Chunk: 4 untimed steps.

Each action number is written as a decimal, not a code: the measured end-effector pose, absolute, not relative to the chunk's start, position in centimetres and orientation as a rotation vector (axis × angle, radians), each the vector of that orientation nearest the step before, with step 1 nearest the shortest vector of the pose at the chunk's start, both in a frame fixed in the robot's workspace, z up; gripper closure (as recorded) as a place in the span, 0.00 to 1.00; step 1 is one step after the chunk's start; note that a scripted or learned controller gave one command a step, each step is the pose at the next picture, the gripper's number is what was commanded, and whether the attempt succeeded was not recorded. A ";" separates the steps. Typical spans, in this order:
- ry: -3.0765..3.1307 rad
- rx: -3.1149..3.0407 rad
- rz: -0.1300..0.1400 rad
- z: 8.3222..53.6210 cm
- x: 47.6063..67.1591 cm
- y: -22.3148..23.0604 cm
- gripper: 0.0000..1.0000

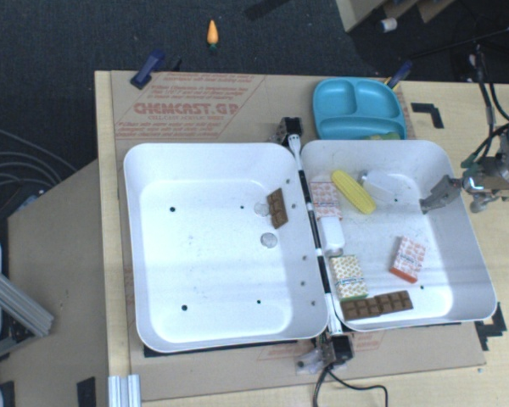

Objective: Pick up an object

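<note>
My gripper (439,195) reaches in over the right rim of the right bin (471,261), with nothing seen in it. Left of it in that bin lie a clear plastic piece (390,185) and a yellow corn cob (354,191). Below the gripper lies a red and white packet (408,258). A brown chocolate bar (376,304) rests along the bin's near edge, with a patterned box (348,275), a white block (331,232) and a pale packet (324,195) down its left side. In the left bin (153,227), a small brown bar (276,208) sits near the divider.
A blue divided tray (359,108) stands behind the right bin. Two small clear discs (269,241) lie in the left bin near the brown bar. A blue clip (147,70) sits at the bench's far left corner. Cables hang at the right edge above the arm.
</note>
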<state>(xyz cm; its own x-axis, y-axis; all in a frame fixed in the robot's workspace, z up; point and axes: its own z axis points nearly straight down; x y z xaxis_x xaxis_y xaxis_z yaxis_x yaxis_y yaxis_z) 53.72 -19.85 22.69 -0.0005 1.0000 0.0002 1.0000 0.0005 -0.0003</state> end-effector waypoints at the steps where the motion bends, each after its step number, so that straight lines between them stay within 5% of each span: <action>1: -2.220 -2.220 0.001 8.8 52.8 -17.4 0.00; 2: -2.223 -2.222 -0.001 8.5 56.3 -10.9 0.00; 3: -2.223 -2.220 0.000 8.5 63.7 -10.8 0.00; 4: -2.226 -2.220 0.000 9.5 63.8 -10.8 1.00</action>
